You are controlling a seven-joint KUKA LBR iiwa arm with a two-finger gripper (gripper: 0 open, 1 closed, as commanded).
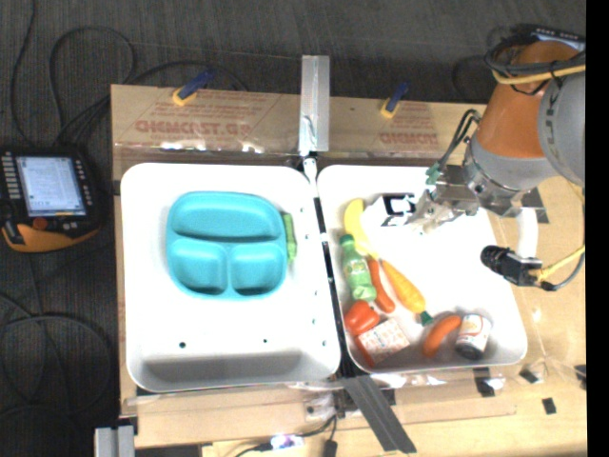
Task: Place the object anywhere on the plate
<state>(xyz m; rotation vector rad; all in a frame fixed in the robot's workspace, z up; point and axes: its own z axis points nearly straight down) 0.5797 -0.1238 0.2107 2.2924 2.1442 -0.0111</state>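
Plate point(228, 244) first: it is turquoise, with three compartments, and lies in the left bin point(143, 331), in the middle-left of the frame, with a thin green thing point(289, 236) along its right edge. What the arm is meant to carry there isn't settled from here. The candidates lie heaped along the left and lower sides of the right bin point(476, 284): a banana point(354, 219), a green bottle point(358, 272), a carrot point(404, 289), a red pepper point(360, 316), a small carton point(384, 339), a sausage-shaped piece point(440, 333) and a tin can point(473, 335).

They look like toy food, so I'd judge them light, stiff and rather slick; a pinch across the narrow middle of a long piece such as the carrot or banana seems the safest hold. The can is round and might roll away.

The arm comes in from the upper right of the frame, its orange band high, the wrist bent down toward the upper part of the right bin. The gripper point(430, 209) hangs just beside a black-and-white card point(396, 206), above the heap. Whether it is spread or closed I cannot tell at this slant, and I see nothing held in it.
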